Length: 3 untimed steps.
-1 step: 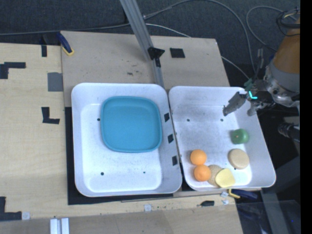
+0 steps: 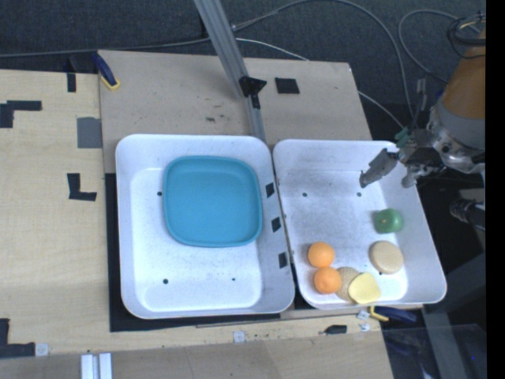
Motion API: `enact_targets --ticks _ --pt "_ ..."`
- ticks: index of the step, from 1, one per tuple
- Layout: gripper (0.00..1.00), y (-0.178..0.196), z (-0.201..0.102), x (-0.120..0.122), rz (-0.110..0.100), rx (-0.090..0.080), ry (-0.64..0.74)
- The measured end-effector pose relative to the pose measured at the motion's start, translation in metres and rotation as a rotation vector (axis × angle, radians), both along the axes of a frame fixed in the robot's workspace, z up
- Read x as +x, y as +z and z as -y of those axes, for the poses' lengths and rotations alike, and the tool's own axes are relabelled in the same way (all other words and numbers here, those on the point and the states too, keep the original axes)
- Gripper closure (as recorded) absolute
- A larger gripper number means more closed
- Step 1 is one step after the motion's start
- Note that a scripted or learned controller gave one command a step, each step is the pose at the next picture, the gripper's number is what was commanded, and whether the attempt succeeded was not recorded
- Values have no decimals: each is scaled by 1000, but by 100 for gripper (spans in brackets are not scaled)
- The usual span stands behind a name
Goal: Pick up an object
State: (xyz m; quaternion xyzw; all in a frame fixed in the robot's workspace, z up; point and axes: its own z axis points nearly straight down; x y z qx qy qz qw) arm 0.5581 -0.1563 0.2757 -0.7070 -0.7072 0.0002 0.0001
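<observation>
A pale wooden bench (image 2: 47, 212) carries two white bins; the left bin (image 2: 130, 212) holds a blue plate (image 2: 211, 200). The gripper (image 2: 388, 170) hovers at two o'clock over the right bin (image 2: 331, 180), fingers spread, holding nothing; approach step, I judge. Next: descend toward the green object (image 2: 387, 220) at five o'clock of it, and close.

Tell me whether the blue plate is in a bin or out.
In: the blue plate lies flat inside the left bin.

Right bin (image 2: 316, 164) far half seemingly open
</observation>
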Motion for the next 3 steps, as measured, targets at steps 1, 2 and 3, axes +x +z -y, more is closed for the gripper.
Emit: enact_targets --ticks 1,2,3 --pt "0 -62 1 4 -5 1 0" --pt "0 -116 7 -5 -5 1 -1" --pt "0 -160 5 -10 -4 1 0"
